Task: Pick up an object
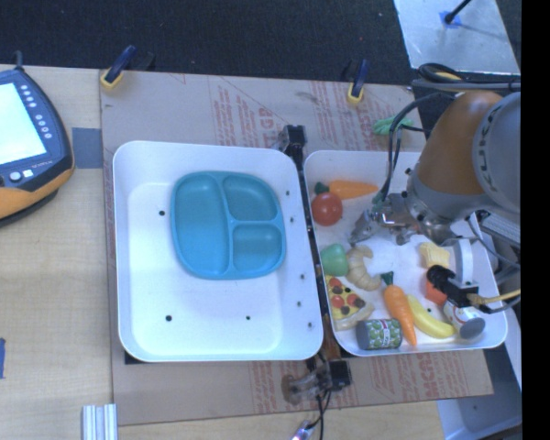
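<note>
The gripper (378, 223) is seen low over the back part of the right shallow white plastic bin (348, 161), its metal fingers spread moderately apart with nothing visible between them. The fingertips lie just beside a pale curled toy piece (361, 266) and near a round red toy tomato (326, 209), but contact with either cannot be made out. The grey arm (495, 154) with its orange band (451, 145) is reached in from the right, bent down over the bin, with cables trailing along it.

The right bin is crowded with small plastic toy foods: a smooth orange carrot (352, 189) at the back, a green rounded piece (335, 259), a flat pizza slice (346, 301), a second carrot (400, 308) with a green top, a yellow banana (431, 321) and a dark green labelled can (379, 335) lying on its side at the front.

In the left white bin (128, 273) a glossy light blue divided plate (227, 225) with three compartments is laid flat. Both bins are set on brown cardboard on the wooden tabletop (37, 291).
</note>
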Robot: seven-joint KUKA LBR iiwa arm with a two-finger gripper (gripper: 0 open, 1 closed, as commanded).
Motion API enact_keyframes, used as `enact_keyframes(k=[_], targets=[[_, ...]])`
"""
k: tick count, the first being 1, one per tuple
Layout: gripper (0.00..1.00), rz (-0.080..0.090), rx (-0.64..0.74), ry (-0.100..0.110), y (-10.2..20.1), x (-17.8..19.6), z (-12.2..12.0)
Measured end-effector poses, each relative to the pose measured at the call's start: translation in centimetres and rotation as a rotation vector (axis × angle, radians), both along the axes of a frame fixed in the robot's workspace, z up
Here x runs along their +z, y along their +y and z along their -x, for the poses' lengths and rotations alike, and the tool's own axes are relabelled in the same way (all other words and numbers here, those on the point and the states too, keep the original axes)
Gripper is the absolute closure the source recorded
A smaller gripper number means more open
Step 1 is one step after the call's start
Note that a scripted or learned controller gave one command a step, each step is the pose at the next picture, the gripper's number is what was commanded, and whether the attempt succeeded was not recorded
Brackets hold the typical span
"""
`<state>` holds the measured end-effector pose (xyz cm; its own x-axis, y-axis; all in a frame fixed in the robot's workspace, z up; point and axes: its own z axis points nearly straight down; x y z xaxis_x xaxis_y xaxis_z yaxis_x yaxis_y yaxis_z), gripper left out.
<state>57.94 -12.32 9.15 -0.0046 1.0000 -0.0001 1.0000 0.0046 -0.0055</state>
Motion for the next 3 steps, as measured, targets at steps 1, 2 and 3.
enact_keyframes(k=[1, 2, 3], targets=[[0.00, 0.001, 0.002, -0.002, 1.4, 0.0, -1.9], [0.00, 0.002, 0.003, -0.002, 2.4, 0.0, -3.0], [0.00, 0.000, 0.000, -0.001, -1.5, 0.0, -7.7]])
